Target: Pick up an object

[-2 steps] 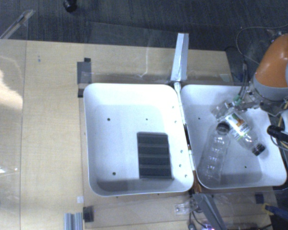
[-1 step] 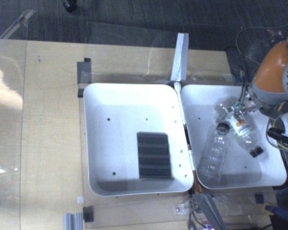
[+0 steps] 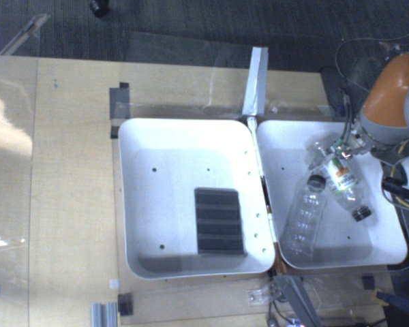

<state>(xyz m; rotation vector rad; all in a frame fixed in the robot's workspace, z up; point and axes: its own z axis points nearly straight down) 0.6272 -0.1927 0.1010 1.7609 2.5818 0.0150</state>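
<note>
Two clear plastic bottles lie in the right bin [image 3: 284, 142]. The longer one [image 3: 304, 218] points its black cap up toward the bin's middle. The shorter one [image 3: 342, 181] has an orange-and-white label and its black cap at the lower right. A black ribbed rectangular block [image 3: 218, 220] lies flat in the left bin [image 3: 150, 148]. My gripper [image 3: 341, 150] reaches in from the right and hangs over the upper end of the labelled bottle, close to it or touching it. Glare and clear plastic blur that spot.
The arm's orange band [image 3: 388, 97] and grey wrist cover the right bin's upper right corner. Black cables [image 3: 395, 186] hang over that bin's right rim. A metal post [image 3: 256, 80] stands behind the gap between the bins.
</note>
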